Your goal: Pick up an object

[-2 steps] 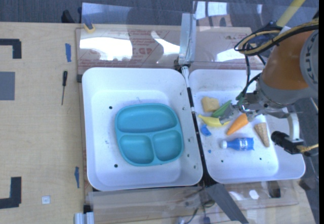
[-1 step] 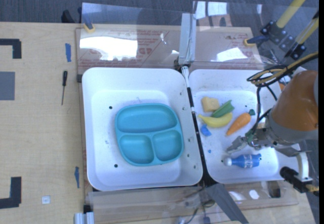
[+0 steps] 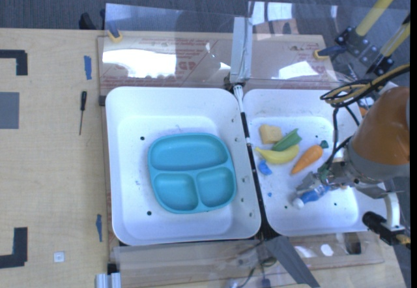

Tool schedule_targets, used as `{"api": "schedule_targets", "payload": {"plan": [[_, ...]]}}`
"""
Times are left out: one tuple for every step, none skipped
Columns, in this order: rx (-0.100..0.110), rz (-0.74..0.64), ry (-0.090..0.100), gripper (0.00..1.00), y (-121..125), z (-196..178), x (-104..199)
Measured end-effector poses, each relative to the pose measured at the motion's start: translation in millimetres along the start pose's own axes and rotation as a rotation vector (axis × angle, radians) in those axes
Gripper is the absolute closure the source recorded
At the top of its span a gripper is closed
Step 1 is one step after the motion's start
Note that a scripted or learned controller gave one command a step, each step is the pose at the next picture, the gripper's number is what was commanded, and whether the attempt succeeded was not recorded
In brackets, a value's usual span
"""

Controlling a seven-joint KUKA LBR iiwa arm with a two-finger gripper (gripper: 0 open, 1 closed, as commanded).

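Note:
The right bin (image 3: 339, 218) holds several toy foods: a yellow block (image 3: 270, 132), a green pod (image 3: 286, 141), a banana (image 3: 277, 155), an orange carrot (image 3: 307, 158) and a small blue piece (image 3: 264, 167). A blue tube with a white cap (image 3: 307, 197) lies near the bin's front. My gripper (image 3: 317, 182) reaches in from the right and sits low over the tube's right end, touching or nearly touching it. The arm's orange band (image 3: 389, 130) hangs over the bin's right side and hides that part.
The left bin (image 3: 124, 150) holds a blue divided plate (image 3: 192, 171). A clear panel (image 3: 241, 45) stands behind both bins. Black cables (image 3: 345, 94) loop by the arm at the back right. A screwdriver (image 3: 82, 111) lies on the bench at left.

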State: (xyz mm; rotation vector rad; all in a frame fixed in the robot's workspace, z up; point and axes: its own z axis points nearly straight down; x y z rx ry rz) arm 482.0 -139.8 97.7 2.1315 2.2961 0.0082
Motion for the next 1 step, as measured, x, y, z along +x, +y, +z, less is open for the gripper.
{"api": "schedule_targets", "payload": {"plan": [[-0.001, 0.080, 0.003, 1.00, 5.3, -116.6, 45.3]]}}
